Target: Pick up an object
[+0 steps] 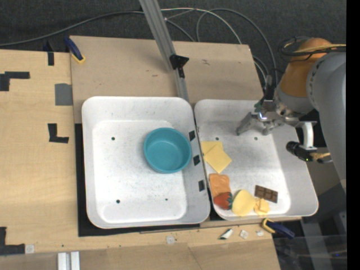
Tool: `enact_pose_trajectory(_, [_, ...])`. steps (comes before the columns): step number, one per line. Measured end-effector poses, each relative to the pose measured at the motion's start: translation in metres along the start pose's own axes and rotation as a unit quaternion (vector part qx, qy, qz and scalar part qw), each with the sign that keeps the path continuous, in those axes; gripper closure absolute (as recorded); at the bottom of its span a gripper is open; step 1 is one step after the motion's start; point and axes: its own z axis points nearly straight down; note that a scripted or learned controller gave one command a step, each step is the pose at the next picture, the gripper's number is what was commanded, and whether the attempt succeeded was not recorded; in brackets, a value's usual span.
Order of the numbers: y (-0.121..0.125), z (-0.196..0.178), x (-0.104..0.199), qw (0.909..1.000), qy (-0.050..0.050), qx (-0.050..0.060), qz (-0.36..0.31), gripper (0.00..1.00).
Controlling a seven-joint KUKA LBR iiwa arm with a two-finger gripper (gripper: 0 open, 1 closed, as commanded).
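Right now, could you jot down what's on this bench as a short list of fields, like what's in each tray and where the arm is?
left bin: holds a blue bowl, upright, near the bin's right side
right bin: holds a yellow flat piece, an orange piece, a red piece, a yellow rounded piece and a brown bar
where the pieces lie: along the bin's left and front sides
gripper: over the right bin's back part, apart from all the pieces
holding anything: nothing visible between its jaws
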Motion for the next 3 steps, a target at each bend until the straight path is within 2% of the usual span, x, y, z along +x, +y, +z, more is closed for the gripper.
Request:
enact_pose_trajectory(1, [0.001,-0.011,0.001,1.0000,0.000,0.000,-0.001,1.00])
enact_pose_trajectory(3, [0.019,-0.120,0.010,1.0000,0.000,-0.005,0.000,1.00])
